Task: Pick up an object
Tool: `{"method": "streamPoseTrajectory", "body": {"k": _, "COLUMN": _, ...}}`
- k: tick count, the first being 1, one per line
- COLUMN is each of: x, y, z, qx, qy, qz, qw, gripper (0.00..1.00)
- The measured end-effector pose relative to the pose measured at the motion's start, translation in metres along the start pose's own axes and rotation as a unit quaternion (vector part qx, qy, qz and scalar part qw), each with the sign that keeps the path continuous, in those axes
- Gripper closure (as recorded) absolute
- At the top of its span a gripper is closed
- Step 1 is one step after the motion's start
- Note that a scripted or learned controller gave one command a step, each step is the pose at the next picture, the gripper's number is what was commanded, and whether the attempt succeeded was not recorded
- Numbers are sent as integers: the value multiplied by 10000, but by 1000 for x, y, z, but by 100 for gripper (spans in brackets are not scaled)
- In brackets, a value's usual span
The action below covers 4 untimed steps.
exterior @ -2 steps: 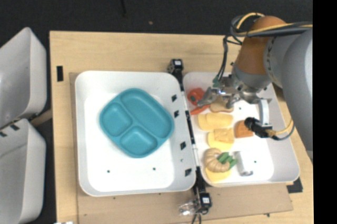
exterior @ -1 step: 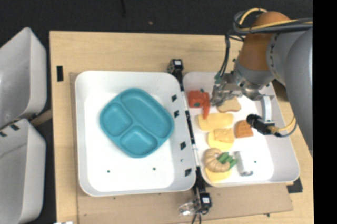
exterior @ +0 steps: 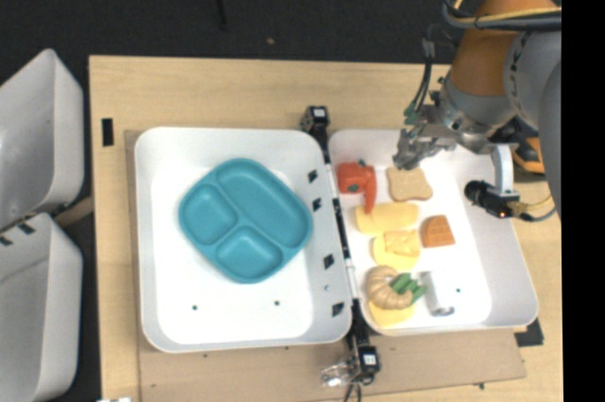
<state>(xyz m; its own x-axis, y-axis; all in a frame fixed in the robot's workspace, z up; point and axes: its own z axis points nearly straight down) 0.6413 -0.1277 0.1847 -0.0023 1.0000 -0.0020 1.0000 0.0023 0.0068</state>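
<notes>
**Gripper over the bread slice in the right bin**

Hanging over the far part of the right bin (exterior: 501, 296), the gripper (exterior: 412, 154) points down and stands just above the top edge of a slice of bread (exterior: 409, 185). Whether it touches the bread, I cannot tell. How far it is open I also cannot tell, because the dark metal parts blend together from this angle; nothing is seen held in it.

The bread lies flat on the bin floor. Its long axis runs about left to right in the view, slightly tilted, with the rounded top toward the gripper.

To the left of the bread there is a red piece (exterior: 357, 180) near the wall between the bins. Below the bread lie two yellow pieces (exterior: 386, 219), one after the other, and a small orange-brown square (exterior: 437, 231) is beside them on the right. In the near corner a tan round thing (exterior: 382, 286) with a green part (exterior: 406, 284) and a grey piece (exterior: 431, 290) lie close together.

The left bin (exterior: 170, 296) holds a blue divided plate (exterior: 245, 218), set diagonally.
</notes>
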Motion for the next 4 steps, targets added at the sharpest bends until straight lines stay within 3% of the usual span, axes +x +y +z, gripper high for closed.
{"method": "streamPoseTrajectory", "body": {"k": 1, "x": -2, "y": 2, "z": -53, "qx": 6, "qy": 0, "qz": -2, "qw": 10000, "gripper": 100}}
{"method": "streamPoseTrajectory", "body": {"k": 2, "x": 50, "y": -7, "z": -43, "qx": 43, "qy": 11, "qz": -16, "qw": 10000, "gripper": 100}}
{"method": "streamPoseTrajectory", "body": {"k": 3, "x": 96, "y": -15, "z": -65, "qx": 25, "qy": 19, "qz": -24, "qw": 10000, "gripper": 100}}
{"method": "streamPoseTrajectory", "body": {"k": 4, "x": 98, "y": -16, "z": -65, "qx": 40, "qy": 13, "qz": -8, "qw": 10000, "gripper": 100}}
